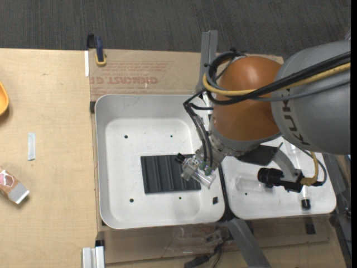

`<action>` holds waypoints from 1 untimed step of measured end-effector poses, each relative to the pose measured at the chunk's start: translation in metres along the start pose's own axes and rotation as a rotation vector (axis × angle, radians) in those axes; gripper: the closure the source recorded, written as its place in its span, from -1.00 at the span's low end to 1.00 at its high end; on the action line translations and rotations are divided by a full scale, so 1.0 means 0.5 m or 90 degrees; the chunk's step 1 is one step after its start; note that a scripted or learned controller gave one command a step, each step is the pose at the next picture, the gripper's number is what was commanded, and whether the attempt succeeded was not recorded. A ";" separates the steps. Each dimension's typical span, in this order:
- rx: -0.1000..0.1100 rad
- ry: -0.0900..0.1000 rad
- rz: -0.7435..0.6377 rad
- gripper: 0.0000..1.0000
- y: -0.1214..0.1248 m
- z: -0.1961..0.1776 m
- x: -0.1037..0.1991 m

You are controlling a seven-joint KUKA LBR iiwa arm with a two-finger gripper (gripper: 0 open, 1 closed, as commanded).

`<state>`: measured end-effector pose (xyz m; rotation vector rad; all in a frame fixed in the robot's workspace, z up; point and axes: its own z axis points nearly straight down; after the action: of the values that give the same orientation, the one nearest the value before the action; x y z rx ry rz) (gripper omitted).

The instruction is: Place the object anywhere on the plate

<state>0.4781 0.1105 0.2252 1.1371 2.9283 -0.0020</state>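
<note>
A black ribbed plate (pixel 164 173) lies flat in the left white bin (pixel 120 149), a little right of the bin's middle. My gripper (pixel 198 171) hangs low over the plate's right edge, under the big orange wrist band (pixel 245 96). The wrist blocks the view between the fingertips, so whether anything is held cannot be made out. A pale, see-through shape (pixel 245 183) lies on the floor of the right bin (pixel 323 197), and what it is stays unclear.
A small dark piece (pixel 305 204) rests near the right bin's front corner, and another small dark bit (pixel 215 200) sits on the rim between the bins. On the wooden bench to the left are a grey strip (pixel 31 147) and a wrapped packet (pixel 12 186). A clamp (pixel 98 49) stands behind the left bin.
</note>
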 end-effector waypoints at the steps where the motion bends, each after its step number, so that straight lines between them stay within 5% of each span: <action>1: 0.000 0.000 -0.053 1.00 0.038 -0.119 0.035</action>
<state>0.4782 0.1363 0.2845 1.0154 2.9730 -0.0021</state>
